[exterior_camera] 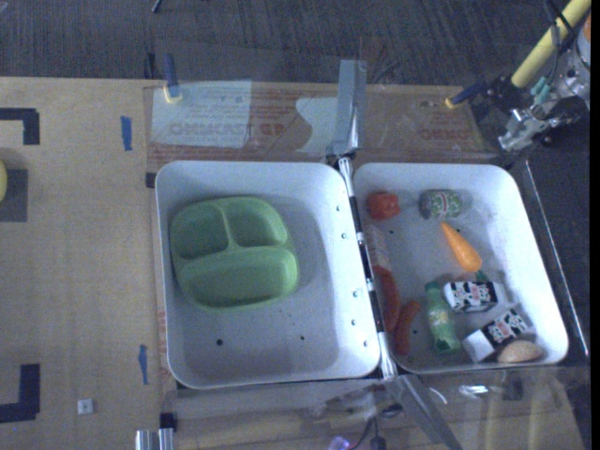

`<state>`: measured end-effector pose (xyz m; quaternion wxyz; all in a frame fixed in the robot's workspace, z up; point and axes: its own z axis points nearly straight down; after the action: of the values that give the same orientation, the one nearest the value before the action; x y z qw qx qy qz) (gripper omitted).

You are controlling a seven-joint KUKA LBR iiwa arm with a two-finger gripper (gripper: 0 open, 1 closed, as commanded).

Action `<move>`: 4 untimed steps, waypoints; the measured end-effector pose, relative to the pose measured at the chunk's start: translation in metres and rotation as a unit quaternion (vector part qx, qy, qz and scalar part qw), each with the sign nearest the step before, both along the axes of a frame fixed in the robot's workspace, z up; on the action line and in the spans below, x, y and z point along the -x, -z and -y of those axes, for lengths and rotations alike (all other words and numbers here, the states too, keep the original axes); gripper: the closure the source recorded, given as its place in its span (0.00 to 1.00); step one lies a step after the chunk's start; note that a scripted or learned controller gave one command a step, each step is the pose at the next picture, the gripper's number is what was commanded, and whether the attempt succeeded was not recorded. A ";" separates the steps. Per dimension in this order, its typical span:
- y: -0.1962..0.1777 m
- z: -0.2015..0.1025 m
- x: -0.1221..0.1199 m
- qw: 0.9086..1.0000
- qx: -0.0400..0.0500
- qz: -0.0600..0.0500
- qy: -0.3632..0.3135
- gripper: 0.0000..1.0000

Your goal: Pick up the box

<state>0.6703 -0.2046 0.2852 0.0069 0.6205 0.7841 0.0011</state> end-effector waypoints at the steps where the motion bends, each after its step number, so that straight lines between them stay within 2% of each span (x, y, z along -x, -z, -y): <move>1: -0.088 -0.064 0.003 0.997 -0.003 -0.003 0.081 1.00; 2: -0.104 -0.159 0.003 0.989 -0.004 -0.003 0.149 1.00; 3: -0.133 -0.233 0.003 0.954 -0.005 -0.003 0.300 1.00; 4: -0.150 -0.336 0.004 0.931 -0.006 -0.004 0.366 1.00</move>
<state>0.6662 0.1316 0.4352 -0.0001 0.8645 0.5026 0.0007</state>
